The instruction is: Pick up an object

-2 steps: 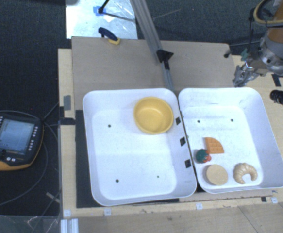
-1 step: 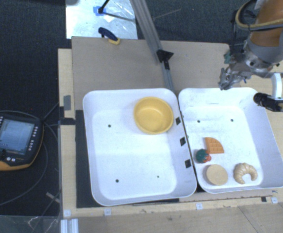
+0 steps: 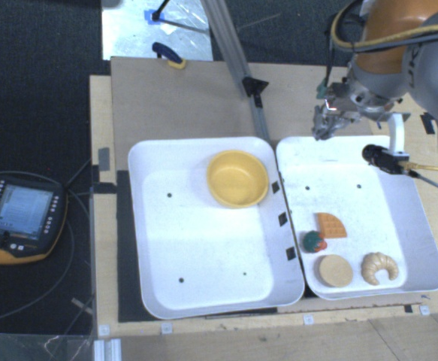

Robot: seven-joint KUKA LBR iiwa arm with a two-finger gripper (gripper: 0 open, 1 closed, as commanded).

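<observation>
Croissant (image 3: 379, 267), cookie (image 3: 334, 270) and wedge (image 3: 330, 226) lie at the right bin's (image 3: 354, 173) five o'clock; gripper (image 3: 324, 124), grip state untellable, hovers at eleven o'clock; approach pending, needing descent toward them.

the grey arm reaches in from the right, gripper (image 3: 325, 126) pointing down, nothing between its fingers.

tool (image 3: 322, 128) above right bin (image 3: 410, 201) far rim | yellow bowl (image 3: 237, 178) (left bin (image 3: 158, 224))
</observation>
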